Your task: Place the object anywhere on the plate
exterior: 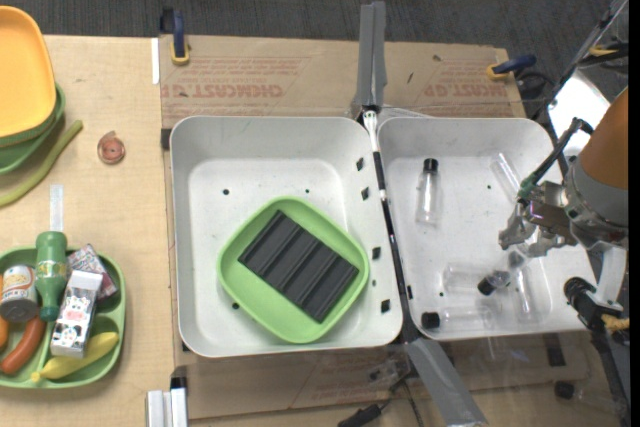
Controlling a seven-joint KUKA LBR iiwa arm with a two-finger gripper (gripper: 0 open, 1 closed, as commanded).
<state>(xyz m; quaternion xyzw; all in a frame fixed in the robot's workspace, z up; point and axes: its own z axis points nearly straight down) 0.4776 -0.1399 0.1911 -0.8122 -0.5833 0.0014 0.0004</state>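
Note:
A green square plate (262, 315) lies in the left bin (200, 155) with a dark grey ridged slab (300, 263) on it. The right bin (460, 140) holds several clear plastic vials with black caps: one upright-looking vial (428, 190) at the back left, one (504, 172) at the back right, and two lying near the front (468, 285) (527, 292). My gripper (522, 237) hangs over the right side of the right bin, just above the front vials. Whether it holds anything is not visible.
A loose black cap (430, 321) sits at the right bin's front left corner. The metal divider (372, 65) runs between the bins. On the bench at the left stand a yellow dish (20, 75) and a green tray (100, 355) of toy food.

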